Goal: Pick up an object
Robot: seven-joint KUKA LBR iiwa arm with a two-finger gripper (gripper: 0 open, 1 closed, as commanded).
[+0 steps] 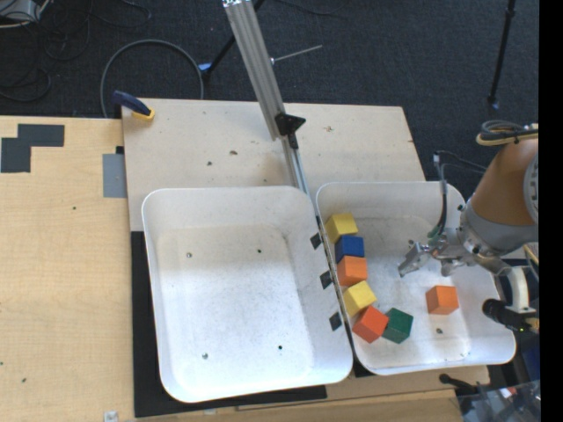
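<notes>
Hovering metal jaws (pixel 428 259) apart, beside matte orange cube (pixel 442 300), smooth white right bin (pixel 387 199)

fixed camera above the bench (pixel 264 148), slanted downward, moderately far; both white bins (pixel 176 236) framed

Matt white plastic bins (pixel 229 202), pale wooden bench (pixel 53 262)

seven blocks (pixel 351 271), two bins (pixel 167 209)
</notes>
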